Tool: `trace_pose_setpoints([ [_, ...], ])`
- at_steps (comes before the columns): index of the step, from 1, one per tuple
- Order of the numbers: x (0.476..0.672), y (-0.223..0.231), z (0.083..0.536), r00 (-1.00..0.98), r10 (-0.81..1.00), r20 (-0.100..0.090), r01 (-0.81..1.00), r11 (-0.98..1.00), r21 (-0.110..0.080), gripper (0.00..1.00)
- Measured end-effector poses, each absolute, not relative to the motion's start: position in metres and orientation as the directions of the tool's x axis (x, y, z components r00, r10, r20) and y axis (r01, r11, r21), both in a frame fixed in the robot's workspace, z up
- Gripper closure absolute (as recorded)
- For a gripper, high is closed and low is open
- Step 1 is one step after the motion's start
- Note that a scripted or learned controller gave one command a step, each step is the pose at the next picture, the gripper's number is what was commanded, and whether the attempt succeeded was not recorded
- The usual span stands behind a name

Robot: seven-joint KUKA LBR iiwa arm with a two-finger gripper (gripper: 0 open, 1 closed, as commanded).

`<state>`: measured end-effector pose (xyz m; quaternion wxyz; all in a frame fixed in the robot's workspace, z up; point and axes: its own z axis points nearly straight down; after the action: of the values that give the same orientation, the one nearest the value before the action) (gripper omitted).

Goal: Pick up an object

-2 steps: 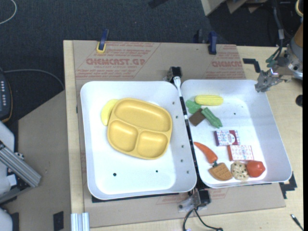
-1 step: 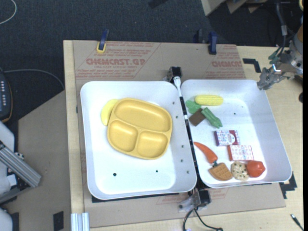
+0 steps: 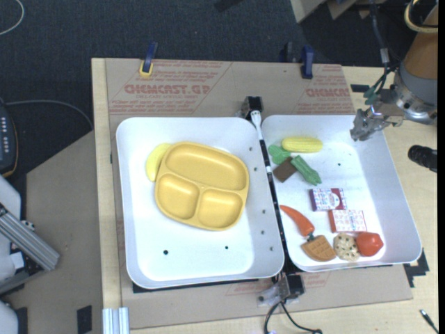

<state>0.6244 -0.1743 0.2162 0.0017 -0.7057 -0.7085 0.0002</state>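
Two shallow white bins are seen side by side on the bench. The left bin is occupied by a yellow divided tray, w/ a yellow banana-like piece tucked under its upper-left edge.

In the right bin a scatter of toy food is laid out: a corn cob near the top; a green leafy piece just below-left of it, touching a brown block and a dark green pickle-like piece; two pink-and-white packets approx. mid-bin; a red-orange pepper toward the left wall; a toast slice, a round cookie and a red tomato in a row along the bottom edge.

The arm is seen entering from the upper right. The end effector is positioned over the right bin's upper-right corner, well apart from all the items. Nothing is seen between its fingers; whether they are spread or closed cannot be told at this res.
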Motion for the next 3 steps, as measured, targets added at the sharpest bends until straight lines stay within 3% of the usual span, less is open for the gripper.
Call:
trace_pose_setpoints([
  [3,0.559,-0.018,0.208,-0.005,1.0,0.003,1.0,0.005,-0.004,1.0],
])
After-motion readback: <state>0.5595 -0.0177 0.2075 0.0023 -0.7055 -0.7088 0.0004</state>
